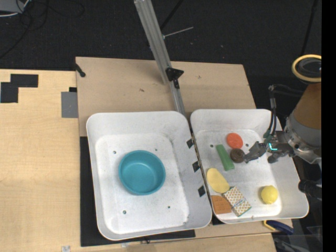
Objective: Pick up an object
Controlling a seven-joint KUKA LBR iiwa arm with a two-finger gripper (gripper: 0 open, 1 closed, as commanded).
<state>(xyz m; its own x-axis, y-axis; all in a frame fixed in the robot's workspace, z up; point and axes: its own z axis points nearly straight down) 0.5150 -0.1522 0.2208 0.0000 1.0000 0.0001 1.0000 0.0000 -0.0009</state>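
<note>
Surface (157, 88): bears two white bins side by side.
Left bin (105, 135): holds a teal bowl (142, 172).
Right bin (252, 117): green block (224, 157), orange ball (234, 139), yellow lemon (269, 194), all lying loose.
Hand (251, 154): low beside a small brown object (237, 155); cannot tell its state.
Progress: nothing visibly lifted; the pickup remains.

the grey arm, orange band above its wrist, reaches in low from the right edge, forearm angled leftward. its dark hand (251, 154) points left, a small cyan light glowing behind it.
</note>
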